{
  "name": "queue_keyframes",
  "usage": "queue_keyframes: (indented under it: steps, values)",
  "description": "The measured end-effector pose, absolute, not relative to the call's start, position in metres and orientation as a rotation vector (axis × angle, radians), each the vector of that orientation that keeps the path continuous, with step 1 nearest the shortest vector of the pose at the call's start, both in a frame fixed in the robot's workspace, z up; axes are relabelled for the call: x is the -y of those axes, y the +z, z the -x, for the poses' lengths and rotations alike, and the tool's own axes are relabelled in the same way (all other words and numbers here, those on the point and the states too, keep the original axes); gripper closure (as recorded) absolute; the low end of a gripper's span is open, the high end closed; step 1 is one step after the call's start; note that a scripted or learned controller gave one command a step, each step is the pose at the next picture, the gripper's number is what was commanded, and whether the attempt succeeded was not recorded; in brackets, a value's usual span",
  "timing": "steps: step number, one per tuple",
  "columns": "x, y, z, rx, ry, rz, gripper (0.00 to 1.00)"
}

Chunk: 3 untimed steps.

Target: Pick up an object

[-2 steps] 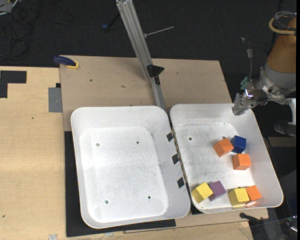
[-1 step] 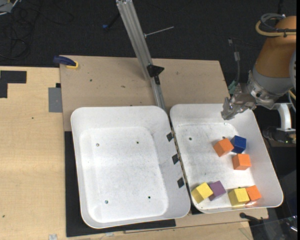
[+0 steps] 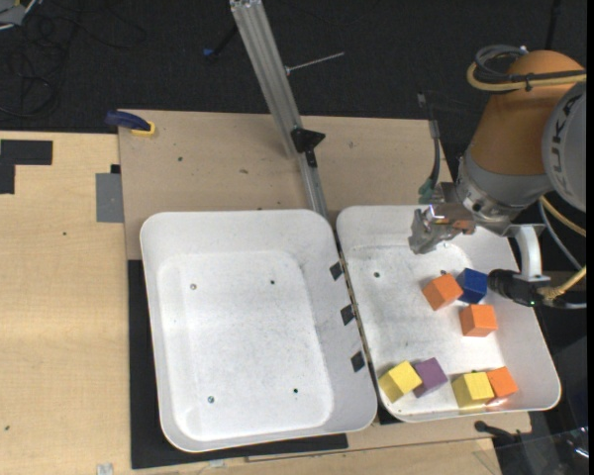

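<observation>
camera view puts my gripper over the right bin's far end; i cannot tell its opening or any hold. blocks sit nearer in that bin: orange block touching blue block.

Below and just right of the tool lie an orange cube touching a blue cube; a second orange cube sits just below them; farther below, a yellow cube touches a purple cube; right of those, another yellow cube touches a third orange cube.
</observation>
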<state>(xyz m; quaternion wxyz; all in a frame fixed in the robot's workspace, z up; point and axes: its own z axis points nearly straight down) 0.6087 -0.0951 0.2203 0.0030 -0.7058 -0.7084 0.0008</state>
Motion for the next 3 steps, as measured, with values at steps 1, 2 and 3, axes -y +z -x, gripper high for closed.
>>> queue_keyframes:
  steps: [1,2,3]
  values:
    - [0.043,0.215,-0.582,2.22,0.003,2.214,1.0]
    - [-0.017,0.215,-0.564,2.222,0.004,2.213,1.0]
    - [-0.075,0.214,-0.548,2.222,0.005,2.211,1.0]
